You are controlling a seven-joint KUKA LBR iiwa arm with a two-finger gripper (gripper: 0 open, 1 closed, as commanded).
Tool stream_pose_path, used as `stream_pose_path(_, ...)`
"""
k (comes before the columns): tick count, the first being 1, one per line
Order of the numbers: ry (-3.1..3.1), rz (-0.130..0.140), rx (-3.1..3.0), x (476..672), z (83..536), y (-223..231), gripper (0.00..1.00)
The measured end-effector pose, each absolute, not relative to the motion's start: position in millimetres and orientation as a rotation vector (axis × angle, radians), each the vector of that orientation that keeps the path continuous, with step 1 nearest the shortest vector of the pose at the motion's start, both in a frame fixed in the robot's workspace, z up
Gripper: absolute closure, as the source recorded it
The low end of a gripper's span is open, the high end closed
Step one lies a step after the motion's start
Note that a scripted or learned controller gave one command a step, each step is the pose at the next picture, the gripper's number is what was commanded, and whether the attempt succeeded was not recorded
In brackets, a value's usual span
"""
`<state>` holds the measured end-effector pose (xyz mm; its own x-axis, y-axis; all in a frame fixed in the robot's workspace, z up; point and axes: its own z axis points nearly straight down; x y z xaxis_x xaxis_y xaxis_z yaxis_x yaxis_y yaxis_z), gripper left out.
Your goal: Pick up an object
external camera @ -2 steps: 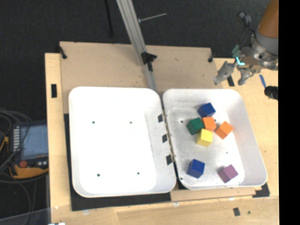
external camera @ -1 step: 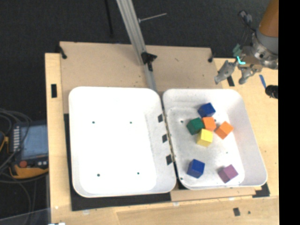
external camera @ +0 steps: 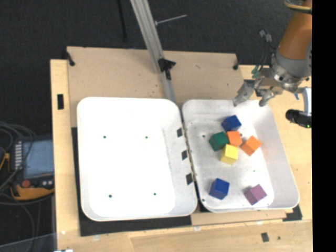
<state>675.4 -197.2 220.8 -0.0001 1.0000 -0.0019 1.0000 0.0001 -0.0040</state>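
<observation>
No writing is legible. The claw (external camera: 251,99) hangs spread and unladen over the right bin's (external camera: 281,140) far edge. Inside lie clustered blocks (external camera: 229,139): blue, green, two orange, yellow; nearer, another blue (external camera: 219,188) and purple (external camera: 255,193).

Two shallow white bins sit side by side: the left bin (external camera: 131,156) and the right bin (external camera: 275,140). Seven small cubes lie in the right bin: two blue (external camera: 231,123) (external camera: 219,188), two orange (external camera: 234,138) (external camera: 251,145), one green (external camera: 218,141), one yellow (external camera: 229,154), one purple (external camera: 255,194).
</observation>
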Motion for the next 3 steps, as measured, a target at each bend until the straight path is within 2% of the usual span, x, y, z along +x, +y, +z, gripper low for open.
stream_pose_path(2,-2.222,0.005,-2.221,668.1,119.7,-193.9,0.00)
stream_pose_path(3,-2.227,-0.001,-2.226,670.1,134.3,-194.9,1.00)
